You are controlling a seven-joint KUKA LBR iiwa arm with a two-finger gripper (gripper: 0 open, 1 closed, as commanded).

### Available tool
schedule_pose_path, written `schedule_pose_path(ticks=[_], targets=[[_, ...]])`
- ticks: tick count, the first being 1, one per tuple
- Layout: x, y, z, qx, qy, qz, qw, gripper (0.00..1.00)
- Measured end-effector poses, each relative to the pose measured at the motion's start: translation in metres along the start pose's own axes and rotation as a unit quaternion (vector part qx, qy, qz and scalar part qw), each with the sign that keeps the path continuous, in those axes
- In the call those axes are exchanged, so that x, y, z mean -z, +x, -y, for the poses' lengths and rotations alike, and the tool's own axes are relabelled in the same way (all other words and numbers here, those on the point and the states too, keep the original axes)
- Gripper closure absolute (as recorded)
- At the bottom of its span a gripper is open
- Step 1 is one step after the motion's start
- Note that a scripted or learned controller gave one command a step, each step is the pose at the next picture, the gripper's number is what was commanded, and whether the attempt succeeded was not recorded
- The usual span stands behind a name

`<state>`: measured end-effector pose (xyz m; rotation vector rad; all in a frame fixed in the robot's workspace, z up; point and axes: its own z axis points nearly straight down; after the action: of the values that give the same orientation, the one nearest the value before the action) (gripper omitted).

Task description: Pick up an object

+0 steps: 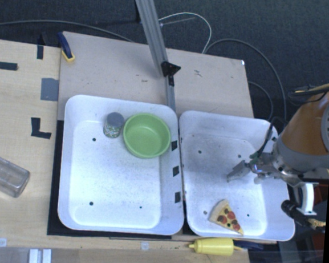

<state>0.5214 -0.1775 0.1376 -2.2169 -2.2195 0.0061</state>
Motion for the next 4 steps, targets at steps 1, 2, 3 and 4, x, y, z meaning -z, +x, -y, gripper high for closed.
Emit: schedule_pose_path(ticks=[1, 2, 3, 4], targets=[[-0.049, 0.0, -0.001, 0.0, -0.003, 0.001, 1.0, 0.0], [-0.038, 0.001, -0.001, 0.001, -0.003, 0.0, 1.0, 1.0], [0.024, -0.001, 0.002, 0.0, -0.005, 0.001, 1.0, 1.0], [0.087, -0.003, 0.002, 0.0, -0.006, 0.001, 1.0, 1.0]])
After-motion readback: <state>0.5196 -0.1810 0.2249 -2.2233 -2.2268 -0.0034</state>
